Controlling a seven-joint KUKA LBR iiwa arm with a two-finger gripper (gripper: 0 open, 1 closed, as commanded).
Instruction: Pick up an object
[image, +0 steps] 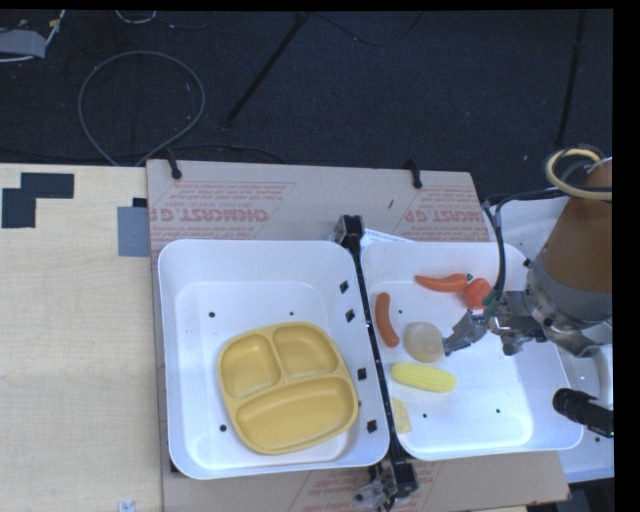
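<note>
Two shallow white bins sit side by side on a cardboard sheet over the pale wooden bench. The left bin (190, 300) holds a yellow three-compartment plastic plate (288, 385), lying flat toward its near right part.

The right bin (500, 420) holds the toy food — a small brown-red sausage (386, 319) close to the dividing wall, a pale round beige piece (424, 341) just right of it, a yellow corn cob (424, 377) lying crosswise just below the beige piece, and a small pale-yellow bit (400, 414) at the near left edge. An orange carrot (442, 282) lies crosswise toward the far side, with a red-orange rounded piece (477, 292) touching its right end.

The grey arm with its orange band (585, 235) reaches in from the right. Its two-finger gripper (462, 335) points left, low over the bin, tip just beside the right edge of the beige round piece, below the red-orange piece. Whether it touches either cannot be told. Nothing shows between the fingers; whether they stand apart or together cannot be told — the dark tip is too small to read.
</note>
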